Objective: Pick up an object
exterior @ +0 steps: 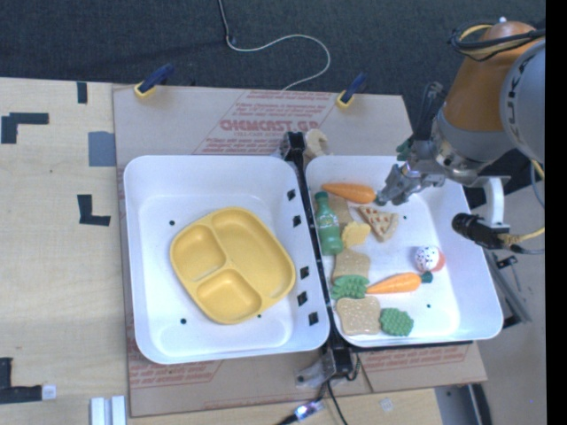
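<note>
**Hovering Over the Toy Food, Nothing Lifted Yet**

Starting at the left, the left bin holds 1 yellow divided plate. The right bin is crowded with toy food: a green bottle, bread slices, 2 carrots, the upper carrot nearest the arm, and a pizza wedge. The gripper hangs just above that wedge, seemingly mid-approach; I'd judge the pick not yet made. Its tips are too dark and small to judge, so I cannot tell their state.
</note>
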